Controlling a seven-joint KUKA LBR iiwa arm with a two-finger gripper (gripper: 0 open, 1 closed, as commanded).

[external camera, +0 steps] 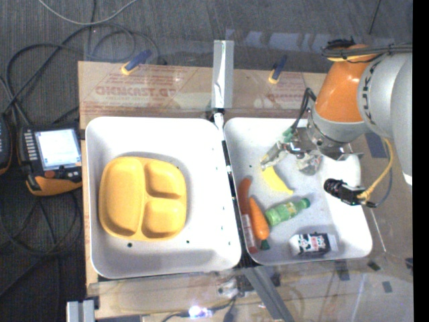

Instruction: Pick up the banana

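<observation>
banana (pixel 275 180): yellow, lying flat in the right bin (pixel 348 243), upper middle of its floor, long axis slanting down to the right
gripper (pixel 289 150): over the right bin, just above the banana's upper end; looks close to it, contact not clear
jaws: cannot tell if open or closed, metal parts blur together; nothing seen between the fingers
arm (pixel 348 99): grey with orange band, comes in from the right bin's upper right corner, wrist over the bin's back part
green bottle (pixel 287 211): on its side in the right bin, just below the banana, cap end toward the left
carrot (pixel 258 219): orange, in the right bin, left of the green bottle, touching or nearly touching it
red stick (pixel 245 210): thin reddish thing along the right bin's left wall, beside the carrot; kind unclear
carton (pixel 309 243): small black and white, lower part of the right bin, below the green bottle, apart from it
left bin (pixel 134 263): beside the right bin, walls meet in the middle
yellow tray (pixel 143 196): three compartments, sits in the left bin, middle-left
handset (pixel 52 154): screen with orange base, on the floor well to the left of the left bin
</observation>
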